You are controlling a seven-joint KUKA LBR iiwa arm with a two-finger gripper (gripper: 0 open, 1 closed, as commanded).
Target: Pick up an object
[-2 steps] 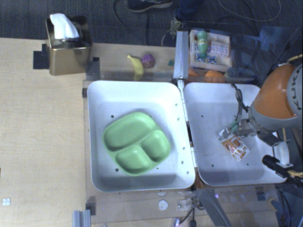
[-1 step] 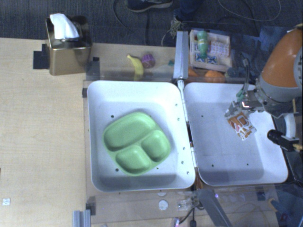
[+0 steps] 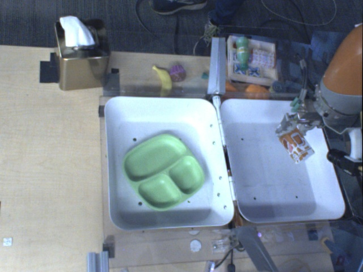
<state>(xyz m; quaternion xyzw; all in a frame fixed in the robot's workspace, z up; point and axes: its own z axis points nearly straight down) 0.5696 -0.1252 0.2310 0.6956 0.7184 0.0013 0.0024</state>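
The gripper (image 3: 295, 123) sits over the right bin (image 3: 266, 203), seemingly pinching 1 orange-and-white packet (image 3: 296, 145) hanging beneath; a clean lift comes next.

A small orange-and-white packet (image 3: 296, 145) lies tilted near the right bin's (image 3: 266, 197) far right wall.

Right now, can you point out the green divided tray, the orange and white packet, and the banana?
green divided tray (image 3: 164, 170), camera view, on the ridge between its compartments.
orange and white packet (image 3: 296, 145), camera view, on the middle of its printed face.
banana (image 3: 164, 79), camera view, on the middle of its curved body.
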